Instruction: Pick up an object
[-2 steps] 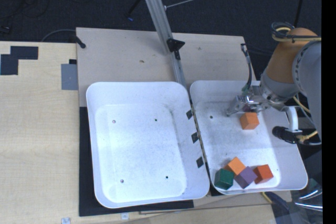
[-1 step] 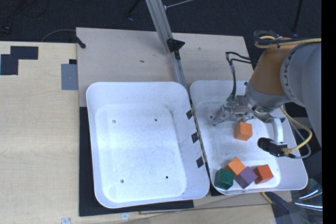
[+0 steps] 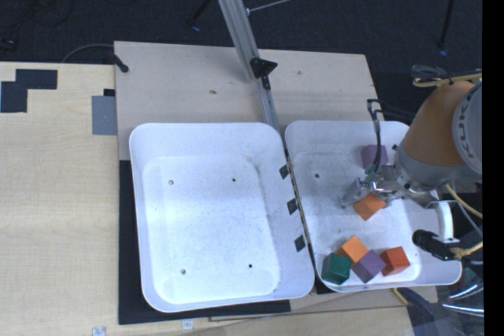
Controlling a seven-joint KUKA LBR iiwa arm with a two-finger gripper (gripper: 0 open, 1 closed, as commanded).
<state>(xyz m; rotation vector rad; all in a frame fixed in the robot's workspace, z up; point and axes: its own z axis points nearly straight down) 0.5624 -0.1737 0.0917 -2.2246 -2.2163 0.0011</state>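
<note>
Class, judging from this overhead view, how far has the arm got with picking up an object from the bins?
Done: the claw has reached into the right bin, at an orange block. In hand: the block sits at the claw's tip; whether it is gripped cannot be told. Left: lifting it clear. Four more blocks, including a green block, lie untouched at the near edge.

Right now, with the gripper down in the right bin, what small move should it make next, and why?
Probably lift straight up a little. The gripper sits right at an orange block on the right bin, apart from the cluster of blocks near the front edge. A short lift would show whether the block comes along.
</note>
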